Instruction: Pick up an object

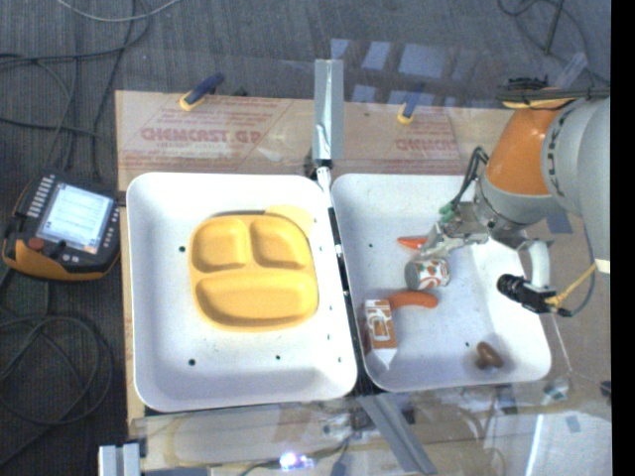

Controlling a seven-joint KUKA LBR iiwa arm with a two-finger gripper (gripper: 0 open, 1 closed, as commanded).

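yellow tray, white bins, orange carrot, brown lump.

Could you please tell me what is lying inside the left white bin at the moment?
The left bin holds a yellow divided tray, lying flat. A pale sheet corner peeks from behind it; the rest is covered.

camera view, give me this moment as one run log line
gripper: low in right bin, over crumpled object | hold: unconfirmed | orange carrot, small box nearby | yellow tray: left bin

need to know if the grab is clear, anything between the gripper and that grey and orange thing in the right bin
Nothing visible. The gripper sits right above the grey and orange object, with no other item between them.
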